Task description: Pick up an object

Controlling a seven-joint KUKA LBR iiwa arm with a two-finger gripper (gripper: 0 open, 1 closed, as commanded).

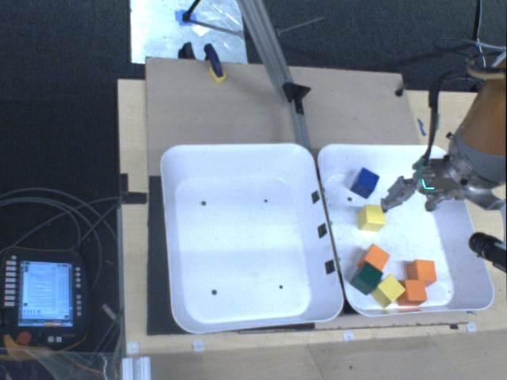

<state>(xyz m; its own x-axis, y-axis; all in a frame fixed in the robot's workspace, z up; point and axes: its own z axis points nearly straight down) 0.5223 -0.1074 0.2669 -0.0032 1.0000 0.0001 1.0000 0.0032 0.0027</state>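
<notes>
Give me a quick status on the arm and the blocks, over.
Hand over the right bin, nothing visibly held. Nearest: yellow block, just below-left of it; blue block beside. Other blocks clustered at the near edge, out of the way.

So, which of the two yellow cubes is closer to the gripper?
The yellow cube lying alone near the middle of the right bin, just below-left of the gripper. The other yellow cube sits at the bin's near edge, among orange and green blocks.

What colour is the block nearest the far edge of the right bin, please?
Blue, seen in the camera view.
</notes>
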